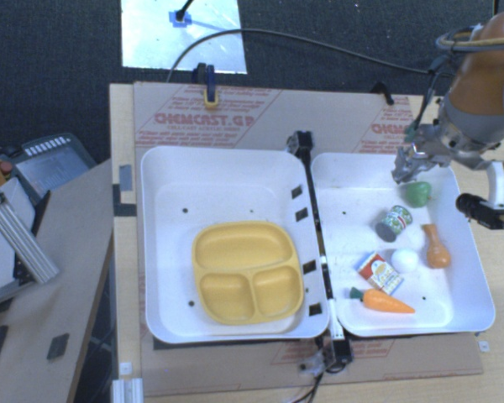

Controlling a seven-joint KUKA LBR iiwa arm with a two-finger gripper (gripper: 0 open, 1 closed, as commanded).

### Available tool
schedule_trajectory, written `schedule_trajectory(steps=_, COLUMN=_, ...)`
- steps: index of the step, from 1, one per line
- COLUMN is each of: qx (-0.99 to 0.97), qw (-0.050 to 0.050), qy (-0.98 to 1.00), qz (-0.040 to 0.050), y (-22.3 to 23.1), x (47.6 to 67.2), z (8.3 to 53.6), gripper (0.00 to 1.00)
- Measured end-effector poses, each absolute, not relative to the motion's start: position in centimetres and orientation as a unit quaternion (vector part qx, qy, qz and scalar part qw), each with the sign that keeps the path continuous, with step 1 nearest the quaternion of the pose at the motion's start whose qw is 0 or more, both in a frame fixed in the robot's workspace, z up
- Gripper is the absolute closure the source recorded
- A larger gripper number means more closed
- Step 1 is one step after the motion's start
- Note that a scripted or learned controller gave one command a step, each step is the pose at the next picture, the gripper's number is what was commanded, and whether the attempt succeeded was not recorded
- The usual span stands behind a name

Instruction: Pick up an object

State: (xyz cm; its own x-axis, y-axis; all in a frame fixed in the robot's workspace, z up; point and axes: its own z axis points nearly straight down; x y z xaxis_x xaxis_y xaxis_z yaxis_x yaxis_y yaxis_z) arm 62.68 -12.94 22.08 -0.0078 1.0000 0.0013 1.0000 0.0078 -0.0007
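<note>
Over the right bin (pixel 479 309), at its far edge, the gripper (pixel 406 168) was seen hanging from the arm (pixel 479 78) that reached in from the right; whether it was apart or together could not be told, since its tip was small and blurred against the white wall; nothing was seen held in it. Just beside and slightly nearer the camera than the gripper lay a green object (pixel 417 193), the closest thing to it, rounded and with no clear long axis; this was judged the likeliest target, calling for a short drop toward the camera. Further off lay a small can (pixel 394 222) tipped on its side, a tan bottle-shaped piece (pixel 436 247) with its long axis running away from the camera, a white egg (pixel 405 260), a small carton (pixel 379 272) and a carrot (pixel 386 301) lying crosswise; in the left bin (pixel 164 225) a yellow divided tray (pixel 248 271) rested, well apart from the gripper.
</note>
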Motion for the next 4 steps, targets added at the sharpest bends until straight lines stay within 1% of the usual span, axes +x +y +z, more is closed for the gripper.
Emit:
schedule_trajectory(steps=1, qx=-0.704, qw=0.001, qy=-0.710, qz=-0.0005, y=-7.3, x=60.3, z=21.6, gripper=1.00)
schedule_trajectory(steps=2, qx=-0.704, qw=0.001, qy=-0.710, qz=-0.0009, y=-2.4, x=57.0, z=22.5, gripper=1.00)
schedule_trajectory(steps=3, qx=-0.704, qw=0.001, qy=-0.710, qz=-0.0010, y=2.2, x=54.0, z=23.4, gripper=1.00)
schedule_trajectory(steps=4, qx=-0.703, qw=0.001, qy=-0.711, qz=-0.0009, y=7.7, x=52.2, z=23.5, gripper=1.00)
